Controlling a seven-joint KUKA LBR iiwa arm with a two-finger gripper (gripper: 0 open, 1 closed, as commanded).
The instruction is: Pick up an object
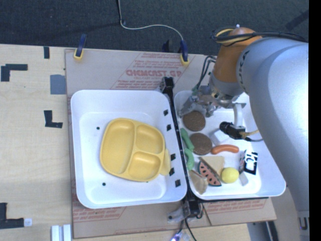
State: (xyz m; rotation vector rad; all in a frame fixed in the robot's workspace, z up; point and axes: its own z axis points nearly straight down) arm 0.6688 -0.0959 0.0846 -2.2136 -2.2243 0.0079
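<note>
Pincer (200, 103) is hovering low over the far end of the right bin (268, 185), just beside a brown disc (193, 120), its grip state impossible to tell, so nothing is looking lifted yet and the pick is remaining to do.

Robotics lab or test cell, by the look of it. Pale wooden bench (30, 149) marked with black tape pieces. Printed cardboard sheet (145, 72) held down by yellow and blue clamps (78, 50). Two shallow white bins (80, 134) side by side on the cardboard, joined with black clips. Grey industrial arm (281, 99) with orange band reaching in from the right. Loose white cable (150, 28) trailing over dark carpet behind. Toy food pieces (215, 167) and a yellow divided plate (133, 148) as test items.
</note>
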